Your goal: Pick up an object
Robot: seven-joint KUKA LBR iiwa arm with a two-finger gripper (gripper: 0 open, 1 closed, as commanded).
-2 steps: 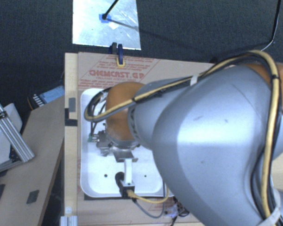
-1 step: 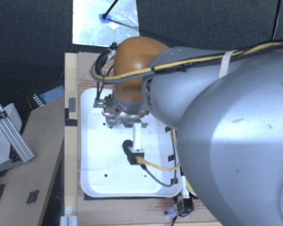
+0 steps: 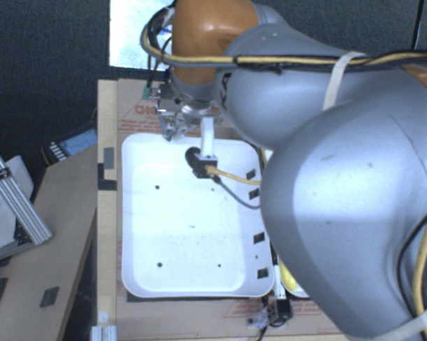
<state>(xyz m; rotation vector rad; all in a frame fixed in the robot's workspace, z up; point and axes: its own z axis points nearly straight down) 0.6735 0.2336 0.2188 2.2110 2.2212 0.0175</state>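
We saw the gripper point(image 3: 174, 130) hanging over the far edge of the left bin point(image 3: 189, 270); whether its claw was spread or pinching anything, we could not tell. Which object was meant, we couldn't make out.

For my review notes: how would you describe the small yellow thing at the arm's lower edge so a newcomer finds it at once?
Start at the left white bin and go to its near right corner. Just beyond it, under the big grey arm, a curved yellow object peeks out. It is the sole bright yellow solid there; I cannot tell what it is.
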